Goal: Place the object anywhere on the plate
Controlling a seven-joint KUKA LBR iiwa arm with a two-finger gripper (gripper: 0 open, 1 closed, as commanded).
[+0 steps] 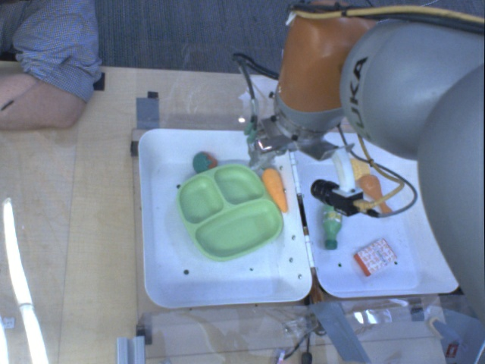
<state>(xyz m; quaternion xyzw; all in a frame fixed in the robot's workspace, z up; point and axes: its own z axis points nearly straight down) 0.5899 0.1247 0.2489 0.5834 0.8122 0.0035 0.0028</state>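
I see the carrot (274, 189) lying in the left bin (163, 279), touching the plate (227, 211) at its 3 o'clock rim, not on it. My gripper (261, 149) hangs just above the carrot's top end; whether it is parted or closed I cannot tell. A small green-and-red toy (204, 161) sits at the plate's 11 o'clock. The bottle (332, 227) and red box (375, 255) lie in the right bin (424, 279), out of the way.

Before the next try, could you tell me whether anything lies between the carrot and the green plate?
Nothing visible does. The carrot lies in the left bin right beside the green plate, at its right edge. The gripper is just above the carrot's upper end.
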